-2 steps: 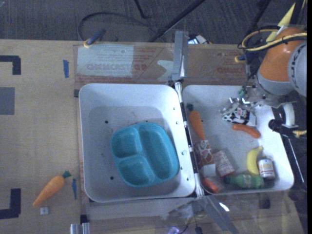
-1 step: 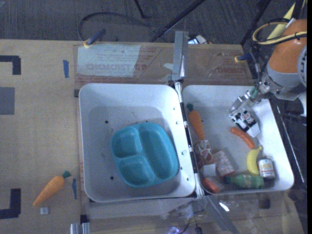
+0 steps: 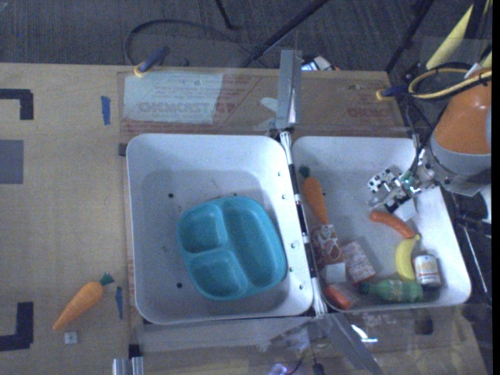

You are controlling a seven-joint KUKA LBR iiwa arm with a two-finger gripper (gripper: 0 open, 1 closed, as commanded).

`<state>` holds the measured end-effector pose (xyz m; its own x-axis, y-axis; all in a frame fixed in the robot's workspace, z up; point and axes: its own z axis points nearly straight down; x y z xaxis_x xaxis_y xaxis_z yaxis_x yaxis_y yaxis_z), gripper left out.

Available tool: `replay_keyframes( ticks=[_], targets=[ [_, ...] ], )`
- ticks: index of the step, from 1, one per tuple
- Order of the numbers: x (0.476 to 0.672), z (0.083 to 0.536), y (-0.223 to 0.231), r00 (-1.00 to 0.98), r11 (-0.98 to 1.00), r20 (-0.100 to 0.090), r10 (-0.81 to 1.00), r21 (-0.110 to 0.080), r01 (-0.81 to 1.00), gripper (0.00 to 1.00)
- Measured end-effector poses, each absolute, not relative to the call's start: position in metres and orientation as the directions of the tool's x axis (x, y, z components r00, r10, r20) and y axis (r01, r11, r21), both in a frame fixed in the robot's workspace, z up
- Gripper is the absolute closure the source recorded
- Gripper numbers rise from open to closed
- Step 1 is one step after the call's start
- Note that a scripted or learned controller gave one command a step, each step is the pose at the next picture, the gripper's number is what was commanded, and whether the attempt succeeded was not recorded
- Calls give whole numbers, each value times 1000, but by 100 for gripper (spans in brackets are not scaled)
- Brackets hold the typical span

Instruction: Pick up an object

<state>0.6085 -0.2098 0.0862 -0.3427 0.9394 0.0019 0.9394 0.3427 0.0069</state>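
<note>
My gripper (image 3: 391, 189) hangs over the upper right part of the right bin (image 3: 344, 156), on the grey arm with its orange band (image 3: 462, 127) reaching in from the right. Just below it lies a slim red-orange pepper (image 3: 393, 223). A carrot (image 3: 315, 198) lies along the bin's left wall. A banana (image 3: 405, 258), a small can (image 3: 426, 271) and a green bottle (image 3: 393, 290) sit near the front right corner. Two packets (image 3: 326, 246) (image 3: 359, 262) and a small red piece (image 3: 337, 296) lie at the front left.
The left bin (image 3: 148, 170) holds a blue divided plate (image 3: 231, 246). A second carrot (image 3: 78, 304) lies on the bench left of the bins. A metal divider (image 3: 287, 92) stands behind the gap between the bins. Cables (image 3: 437, 80) run at the back right.
</note>
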Motion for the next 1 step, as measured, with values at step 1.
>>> replay_keyframes(
  ticks=[1],
  targets=[
    [610,94,-213,-341,341,-2,940,9,940,100]
  ],
)
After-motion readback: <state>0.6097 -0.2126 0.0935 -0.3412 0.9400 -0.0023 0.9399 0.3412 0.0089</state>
